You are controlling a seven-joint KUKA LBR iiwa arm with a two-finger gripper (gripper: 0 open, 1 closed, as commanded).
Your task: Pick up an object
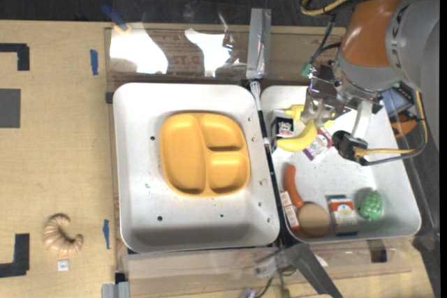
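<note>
Overhead: gripper (316, 116) low over the far-left part of the right bin (401, 181), fingers closed on a banana (299, 138), upper end of the fruit between them, rest curving down-left toward the bin's left wall. Small black-and-white item (283, 127) just left of the banana, against the same wall. Purple-and-white packet (318, 145) touching the banana's right side. Along the near edge of the right bin: red-orange sausage-shaped item (292, 186), brown round item (314, 218), small red-and-white carton (341, 212), green knobbly ball (371, 204) toward the near-right corner. Left bin (136, 164) carrying a yellow divided tray (204, 153) at its centre. Tan curled object (63, 234) on the bench (49, 150), near its near-left corner, well apart from both bins.
</note>
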